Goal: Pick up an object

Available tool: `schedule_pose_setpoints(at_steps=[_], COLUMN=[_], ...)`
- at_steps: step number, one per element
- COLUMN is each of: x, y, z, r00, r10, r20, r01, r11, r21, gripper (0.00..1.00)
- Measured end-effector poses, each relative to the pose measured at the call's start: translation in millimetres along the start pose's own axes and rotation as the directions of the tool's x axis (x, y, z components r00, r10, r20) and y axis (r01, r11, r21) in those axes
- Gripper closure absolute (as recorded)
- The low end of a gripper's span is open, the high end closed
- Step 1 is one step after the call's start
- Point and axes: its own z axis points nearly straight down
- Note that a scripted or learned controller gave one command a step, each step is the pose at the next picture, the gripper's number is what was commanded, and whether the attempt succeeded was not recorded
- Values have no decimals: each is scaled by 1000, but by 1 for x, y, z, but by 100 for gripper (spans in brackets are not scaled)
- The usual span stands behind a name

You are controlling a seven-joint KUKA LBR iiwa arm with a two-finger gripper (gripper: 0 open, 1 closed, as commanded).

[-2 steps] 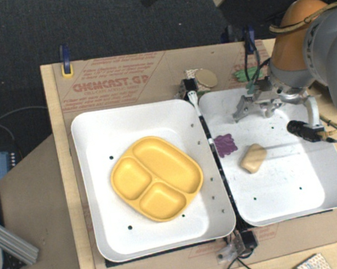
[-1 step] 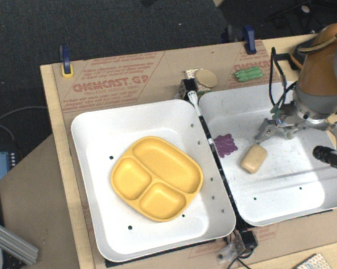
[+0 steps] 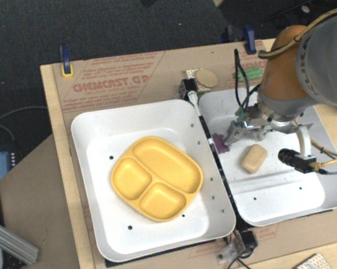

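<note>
Two white bins [image 3: 94, 142], one yellow plate [image 3: 156, 176], one tan block [image 3: 253, 158], one purple piece [image 3: 221, 143], gripper [image 3: 251, 123] state unclear

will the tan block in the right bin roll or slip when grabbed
The tan block has rounded corners but flattish faces, so it probably slides rather than rolls. Its matte surface suggests decent grip.

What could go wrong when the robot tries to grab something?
The gripper sits beside the tan block, not squarely over it, so it might come down on nothing. The small purple thing lies close by the right bin's wall, so reaching for it could bump the wall.
</note>
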Motion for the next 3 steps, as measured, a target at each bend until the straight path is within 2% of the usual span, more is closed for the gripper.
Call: schedule_pose_setpoints(at_steps=[1,2,3], x=[1,-13,-27], y=[51,70,69], z=[0,0,0], r00=[1000,1000,1000], r10=[4,4,7], r20=[2,2,2], r01=[-4,-4,-7], r11=[1000,1000,1000], r21=[-7,-5,-4], gripper=[0,0,0])
